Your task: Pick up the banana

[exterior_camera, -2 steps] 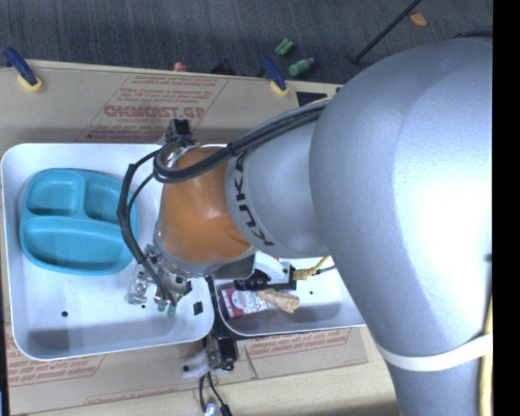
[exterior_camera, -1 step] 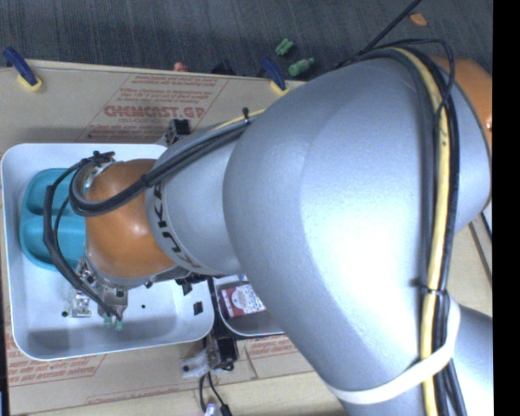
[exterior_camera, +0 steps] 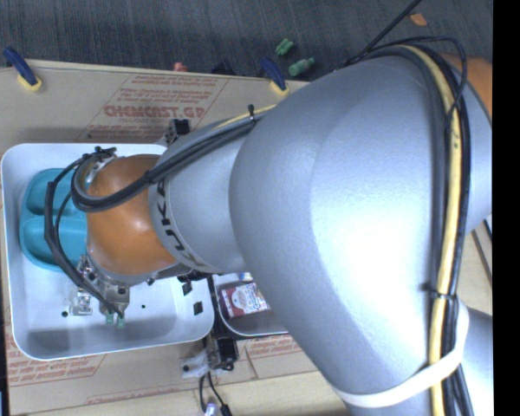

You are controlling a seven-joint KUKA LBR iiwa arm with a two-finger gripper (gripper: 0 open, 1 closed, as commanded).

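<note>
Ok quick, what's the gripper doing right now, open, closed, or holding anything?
Gripper: cannot be told. It sits low over the left bin beside a blue object, with the arm covering most of it.

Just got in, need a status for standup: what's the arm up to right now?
The grey KUKA arm reaches in from the right and hangs low over the left white bin, its bulk covering most of both bins. The gripper sits just above that bin's floor, near the front. A turquoise object lies in the bin's left part, beside the orange band. A red-labelled item peeks out in the right bin. I can't spot the banana, and nothing is visibly held.
</note>
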